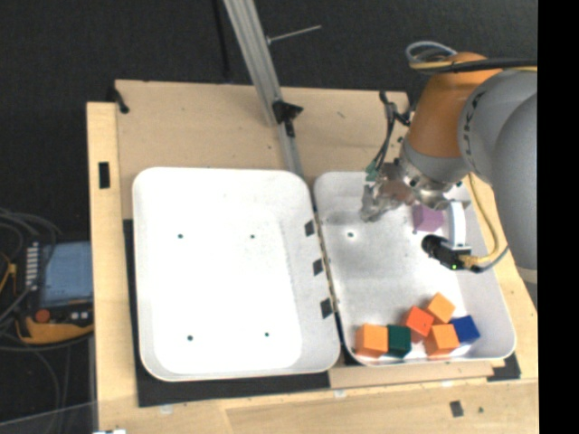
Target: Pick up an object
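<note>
So the grey two-finger gripper (374,202) hangs over the far end of the right shallow white bin (362,269), well apart from the small coloured blocks (418,328) huddled in the near corner, probably because they slid there. Can't tell whether it's gripping anything; a purple block (429,217) sits just beside the wrist.

A metal rail (258,57) slants across the bench (199,125); cables (27,233) lie left.
</note>
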{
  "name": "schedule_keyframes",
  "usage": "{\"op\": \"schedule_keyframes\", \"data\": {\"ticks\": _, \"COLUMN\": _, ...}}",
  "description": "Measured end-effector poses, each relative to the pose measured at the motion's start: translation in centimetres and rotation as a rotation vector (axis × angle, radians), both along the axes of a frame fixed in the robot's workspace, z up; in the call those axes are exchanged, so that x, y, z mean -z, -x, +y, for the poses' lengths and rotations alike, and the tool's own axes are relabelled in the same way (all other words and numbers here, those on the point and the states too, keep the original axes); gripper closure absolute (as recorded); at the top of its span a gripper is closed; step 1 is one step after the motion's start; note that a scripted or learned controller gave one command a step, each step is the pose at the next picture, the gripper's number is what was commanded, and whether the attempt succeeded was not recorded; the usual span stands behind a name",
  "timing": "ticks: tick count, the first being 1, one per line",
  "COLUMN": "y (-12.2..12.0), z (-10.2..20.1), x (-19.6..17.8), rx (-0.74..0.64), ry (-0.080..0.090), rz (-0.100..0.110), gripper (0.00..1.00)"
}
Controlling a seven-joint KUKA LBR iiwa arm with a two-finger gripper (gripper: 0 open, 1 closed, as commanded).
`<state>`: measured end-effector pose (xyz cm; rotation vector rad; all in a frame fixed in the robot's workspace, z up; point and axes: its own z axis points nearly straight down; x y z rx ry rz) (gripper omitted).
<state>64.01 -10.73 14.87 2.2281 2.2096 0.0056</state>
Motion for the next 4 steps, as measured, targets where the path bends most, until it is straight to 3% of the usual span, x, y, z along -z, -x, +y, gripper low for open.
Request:
{"op": "schedule_keyframes", "data": {"ticks": 2, "y": -0.3, "z": -0.4, "x": -11.1, "rx": -0.013, "ry": 0.001, "rz": -0.002, "gripper": 1.00}}
{"op": "schedule_keyframes", "data": {"ticks": 4, "y": 3.7, "z": 8.5, "x": -9.3, "rx": -0.013, "ry": 0.000, "rz": 0.006, "gripper": 1.00}}
